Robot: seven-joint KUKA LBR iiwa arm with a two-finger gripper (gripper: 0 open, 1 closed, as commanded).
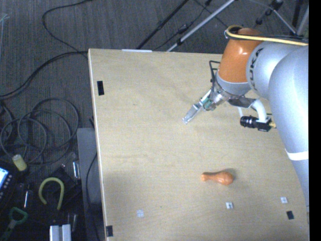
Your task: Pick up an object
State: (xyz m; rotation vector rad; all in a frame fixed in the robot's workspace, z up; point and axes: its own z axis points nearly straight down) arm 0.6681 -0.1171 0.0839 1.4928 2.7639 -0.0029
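Camera view, near edge: a few small square markers (229, 205) lie on the pale wooden desk (150, 149) close to its front edge, with no white bin walls that I can make out on this surface.
Task's thing: an orange pear-shaped object (218, 177) lies flat on the desk in the front right part, apart from everything else.
Long axis: roughly left to right across the view, thin neck toward the left, bulbous end toward the right.
Jaws: the gripper (193, 114) hangs further back over the middle of the desk, pointing down and to the left at a slant; its translucent tips look drawn together with nothing between them, though the blur leaves some doubt.
Key relation: the object lies nearer the camera than the jaws and a little to their right, well apart from them.
Next move, as a judgement: the arm would need to travel toward the front edge and turn so the jaws close across the narrow width, not along the length.
Arm: the grey arm with its orange band (238, 59) reaches in from the right rear.
Containers: none that I can tell on the desk.
Far and left: cables and tools lie on the dark floor (45, 44).
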